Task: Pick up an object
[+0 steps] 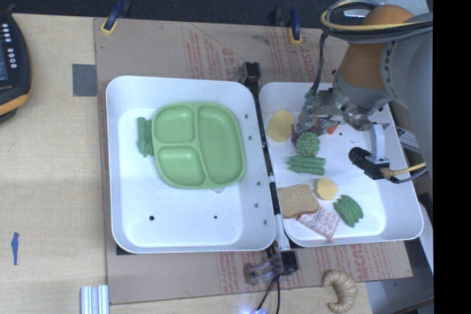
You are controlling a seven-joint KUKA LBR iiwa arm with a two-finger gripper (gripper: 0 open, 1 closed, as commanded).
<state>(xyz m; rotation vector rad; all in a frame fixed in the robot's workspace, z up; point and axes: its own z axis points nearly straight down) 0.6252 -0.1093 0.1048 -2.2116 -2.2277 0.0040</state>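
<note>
My gripper (307,123) hangs low in the right bin (401,220), at its upper middle. It is just above a green broccoli piece (307,143) and may be touching its top. A yellow round slice (280,126) lies just left of the gripper. Below the broccoli lies a green bean bundle (306,165). Further down are a toast slice (297,200), a small yellow piece (326,189), a green pea pod (348,209) and a pink-white wrapper-like piece (321,224).
The left bin (132,232) holds a green divided plate (199,145) and a green pod (144,136) beside it. A black cable and fitting (372,164) hang over the right bin's right side. A croissant-shaped item (342,289) lies on the bench in front.
</note>
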